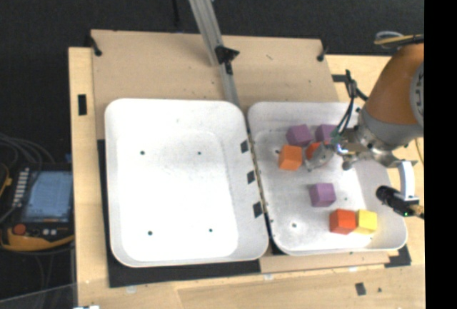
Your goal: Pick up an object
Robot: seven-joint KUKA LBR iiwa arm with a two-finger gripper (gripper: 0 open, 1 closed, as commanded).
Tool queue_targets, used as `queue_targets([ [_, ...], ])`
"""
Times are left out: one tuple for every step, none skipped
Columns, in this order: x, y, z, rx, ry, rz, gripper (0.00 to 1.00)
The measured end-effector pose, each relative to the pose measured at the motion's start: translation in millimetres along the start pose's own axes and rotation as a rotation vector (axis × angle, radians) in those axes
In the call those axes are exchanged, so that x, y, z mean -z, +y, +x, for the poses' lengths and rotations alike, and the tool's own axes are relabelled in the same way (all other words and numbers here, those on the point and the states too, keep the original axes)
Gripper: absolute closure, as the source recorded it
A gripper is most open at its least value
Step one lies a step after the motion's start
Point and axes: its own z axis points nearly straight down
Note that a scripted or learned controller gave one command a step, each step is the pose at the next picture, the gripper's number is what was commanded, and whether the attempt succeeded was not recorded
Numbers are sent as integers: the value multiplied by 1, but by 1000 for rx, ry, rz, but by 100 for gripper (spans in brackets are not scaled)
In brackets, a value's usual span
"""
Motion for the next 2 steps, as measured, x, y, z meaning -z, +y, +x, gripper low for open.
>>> queue_targets([
  [-51,0,-1,0,-1,-4,0],
  [-38,2,-2,-7,1,-11,100],
])
